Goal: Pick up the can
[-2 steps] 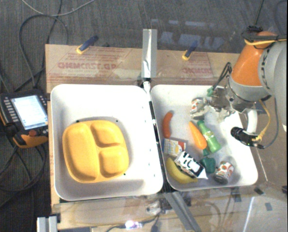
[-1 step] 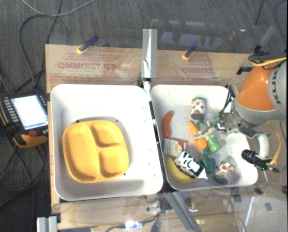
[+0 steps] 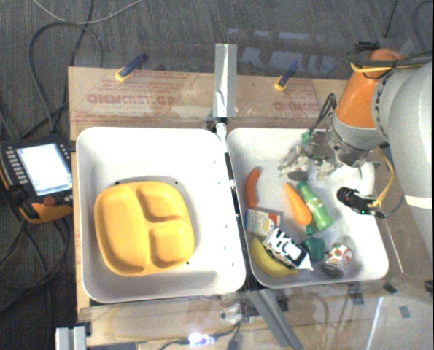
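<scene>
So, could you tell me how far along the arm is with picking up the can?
Nothing looks done yet: the can lies at the right bin's near corner, untouched. In hand: the gripper hangs over the far part of that bin, above the green bottle. Left: move over the can, descend, grasp, lift.

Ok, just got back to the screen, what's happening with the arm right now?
The grey arm with the orange band has its two-finger gripper over the upper part of the right white bin, with nothing visibly between its fingers. The small red-and-white can lies on its side near that bin's lower right corner, apart from the gripper, so it is not picked up yet. An orange toy carrot, a green bottle and a yellow banana lie between them. The left white bin holds a yellow divided tray.
</scene>
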`<state>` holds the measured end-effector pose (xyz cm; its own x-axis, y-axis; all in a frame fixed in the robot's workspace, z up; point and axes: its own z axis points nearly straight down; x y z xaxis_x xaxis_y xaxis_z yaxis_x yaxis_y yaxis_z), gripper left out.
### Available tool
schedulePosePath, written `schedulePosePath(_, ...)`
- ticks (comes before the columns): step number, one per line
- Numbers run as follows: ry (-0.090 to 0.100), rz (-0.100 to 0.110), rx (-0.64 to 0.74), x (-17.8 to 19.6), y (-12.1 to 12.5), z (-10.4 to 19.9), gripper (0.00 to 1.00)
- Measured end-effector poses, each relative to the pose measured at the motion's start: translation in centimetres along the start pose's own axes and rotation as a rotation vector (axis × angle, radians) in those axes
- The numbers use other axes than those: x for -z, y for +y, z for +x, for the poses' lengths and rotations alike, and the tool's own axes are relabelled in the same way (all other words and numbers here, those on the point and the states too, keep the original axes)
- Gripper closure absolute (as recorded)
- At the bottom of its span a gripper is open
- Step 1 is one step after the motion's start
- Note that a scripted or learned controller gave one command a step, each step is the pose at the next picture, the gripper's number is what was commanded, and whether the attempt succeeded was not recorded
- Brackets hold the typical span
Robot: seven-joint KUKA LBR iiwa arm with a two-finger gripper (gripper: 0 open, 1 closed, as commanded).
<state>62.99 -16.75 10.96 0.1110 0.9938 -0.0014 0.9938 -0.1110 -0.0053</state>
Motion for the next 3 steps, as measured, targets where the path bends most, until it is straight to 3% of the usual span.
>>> schedulePosePath(1, -0.006, -0.010, 0.108, -2.2, 4.3, -1.3, 0.00)
schedulePosePath(2, -0.012, -0.010, 0.111, -1.3, 4.4, -1.4, 1.00)
schedulePosePath(3, 0.000, -0.002, 0.045, 8.5, 3.4, 4.1, 1.00)
